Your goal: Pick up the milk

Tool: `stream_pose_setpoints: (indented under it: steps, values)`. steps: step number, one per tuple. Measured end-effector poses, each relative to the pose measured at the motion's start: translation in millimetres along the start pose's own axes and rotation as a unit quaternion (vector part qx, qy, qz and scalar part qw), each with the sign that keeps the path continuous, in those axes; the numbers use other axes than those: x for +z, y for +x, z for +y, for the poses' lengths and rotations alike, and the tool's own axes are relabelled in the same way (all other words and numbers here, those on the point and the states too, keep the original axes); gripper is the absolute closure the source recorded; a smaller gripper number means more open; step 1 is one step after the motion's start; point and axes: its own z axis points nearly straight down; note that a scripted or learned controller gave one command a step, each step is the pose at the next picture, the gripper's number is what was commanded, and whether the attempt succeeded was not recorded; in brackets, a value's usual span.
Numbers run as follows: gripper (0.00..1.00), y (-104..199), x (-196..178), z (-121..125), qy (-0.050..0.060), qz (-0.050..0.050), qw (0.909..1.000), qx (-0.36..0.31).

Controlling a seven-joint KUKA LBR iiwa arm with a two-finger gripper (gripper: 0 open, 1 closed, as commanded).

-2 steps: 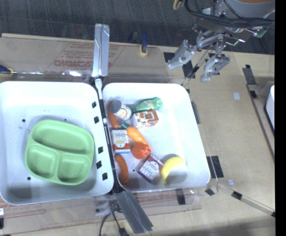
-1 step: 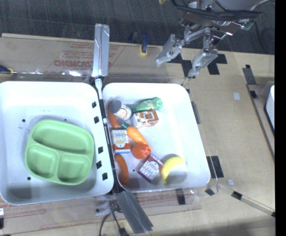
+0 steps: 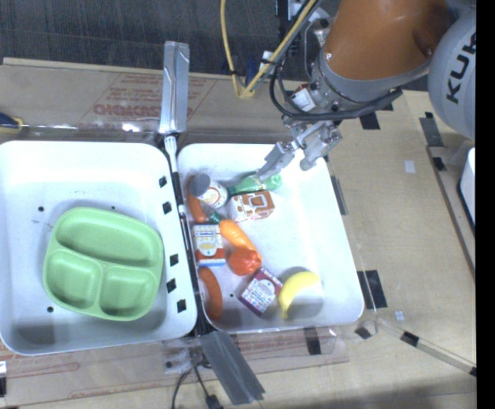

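Fingers (image 3: pixel 274 162) of the gripper (image 3: pixel 294 156) stand slightly open, holding nothing; the milk (image 3: pixel 254 204) lies just below-left, long axis roughly left-right.

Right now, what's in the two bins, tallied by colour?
Green: 2, divided plate, a green item by the gripper
Orange or red: 3, carrot, two sausage-like pieces
Yellow: 1, banana
Printed cartons or packets: 4
Total: 10
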Motion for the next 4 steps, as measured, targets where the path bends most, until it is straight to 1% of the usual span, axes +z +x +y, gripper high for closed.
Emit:
stream_pose_setpoints:
  steps: [1, 2, 3, 4]
  values:
    - [0.00, 18.4, -40.5, 14.7, 0.002, 0.001, 0.9975, -0.070]
    - [0.00, 21.7, -56.9, 11.9, 0.002, 0.001, 0.9690, -0.247]
    - [0.00, 16.5, -84.2, 31.3, 0.004, 0.002, 0.8964, -0.443]
    - [0.00, -5.9, 6.7, 18.0, 0.003, 0.001, 0.8443, -0.536]
